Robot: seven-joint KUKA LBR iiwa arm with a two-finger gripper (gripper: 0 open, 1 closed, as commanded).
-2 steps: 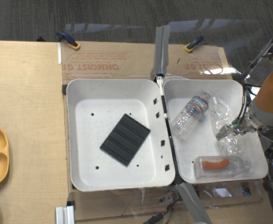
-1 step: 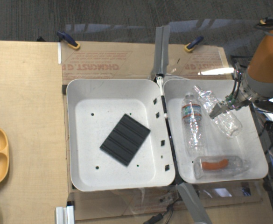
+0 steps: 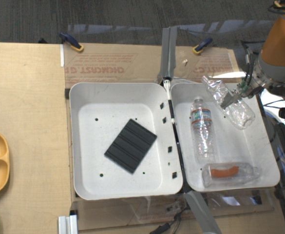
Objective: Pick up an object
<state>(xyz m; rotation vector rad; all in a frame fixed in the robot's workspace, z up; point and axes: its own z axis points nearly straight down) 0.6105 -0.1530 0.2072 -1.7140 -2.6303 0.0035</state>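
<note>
the gripper [image 3: 230,100] is seen near the right bin's [image 3: 266,145] far right corner, touching crumpled clear plastic [image 3: 237,112]; whether it is clamped cannot be told.

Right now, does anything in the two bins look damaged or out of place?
Yes. A crumpled clear bottle at the back of the right bin looks squashed and twisted, at the gripper. Two other bottles lie flat. The black pad in the left bin lies askew.

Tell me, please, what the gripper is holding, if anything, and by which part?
It cannot be told: the gripper is right at the crumpled clear plastic bottle in the right bin, but no grip is visible.
</note>
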